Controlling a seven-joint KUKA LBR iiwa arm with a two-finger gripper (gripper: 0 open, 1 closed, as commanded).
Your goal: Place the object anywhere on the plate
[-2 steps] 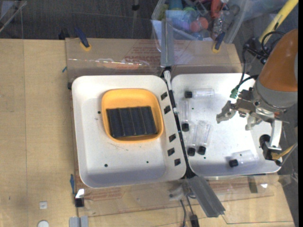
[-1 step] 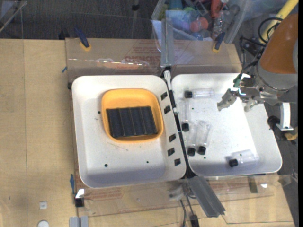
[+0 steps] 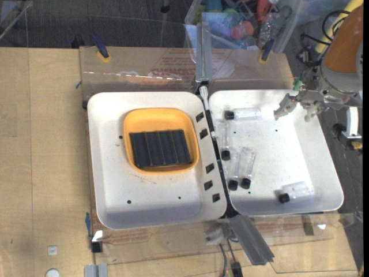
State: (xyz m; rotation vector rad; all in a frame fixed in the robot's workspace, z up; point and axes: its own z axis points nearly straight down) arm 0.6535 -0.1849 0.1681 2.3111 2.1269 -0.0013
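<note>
Orange square plate [image 3: 161,118] carries a ribbed dark slab [image 3: 159,148]. Clear black-capped vials [image 3: 243,165] lie in the right bin [image 3: 323,178]. Gripper [image 3: 295,105] fingers apparently spread, holding nothing.

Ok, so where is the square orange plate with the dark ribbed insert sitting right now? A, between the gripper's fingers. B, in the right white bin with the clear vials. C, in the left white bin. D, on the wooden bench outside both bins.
C: the square orange plate with the dark ribbed insert lies flat in the left white bin, while the clear black-capped vials lie in the right white bin.
</note>
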